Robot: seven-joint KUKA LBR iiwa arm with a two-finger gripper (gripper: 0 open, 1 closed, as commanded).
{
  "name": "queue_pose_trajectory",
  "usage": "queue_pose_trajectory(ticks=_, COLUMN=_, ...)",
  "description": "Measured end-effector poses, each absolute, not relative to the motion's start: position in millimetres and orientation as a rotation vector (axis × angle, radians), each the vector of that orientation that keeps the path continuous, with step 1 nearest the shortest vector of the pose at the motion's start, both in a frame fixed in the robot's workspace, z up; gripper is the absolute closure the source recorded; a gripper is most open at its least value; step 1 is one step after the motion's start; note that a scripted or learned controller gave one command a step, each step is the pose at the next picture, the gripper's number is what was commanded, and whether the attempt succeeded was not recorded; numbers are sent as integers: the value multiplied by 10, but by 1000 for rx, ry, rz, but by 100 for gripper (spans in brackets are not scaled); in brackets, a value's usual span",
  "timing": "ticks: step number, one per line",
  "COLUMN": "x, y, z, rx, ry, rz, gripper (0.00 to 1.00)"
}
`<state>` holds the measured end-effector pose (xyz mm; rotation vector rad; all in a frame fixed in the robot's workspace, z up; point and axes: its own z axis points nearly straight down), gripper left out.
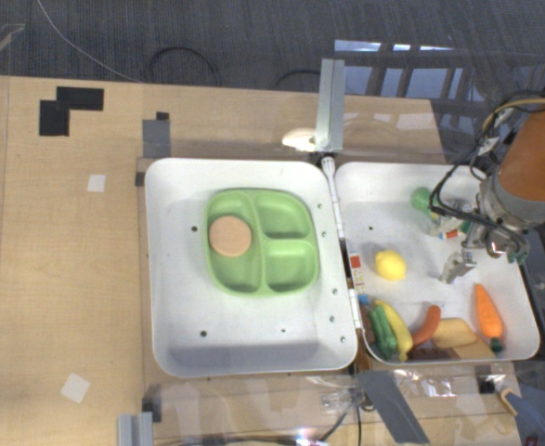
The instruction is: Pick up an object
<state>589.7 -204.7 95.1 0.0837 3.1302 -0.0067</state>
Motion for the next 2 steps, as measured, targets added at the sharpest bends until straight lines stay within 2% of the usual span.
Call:
queue_pose_trajectory(ticks=1, x=5182, y=-825, z=915, rx=167, ry=3119, rz=4, gripper=0)
queue_pose_trajectory(ticks=2, x=5240, y=-829, z=1057, rx=159, ry=3099, rz=1, gripper=100)
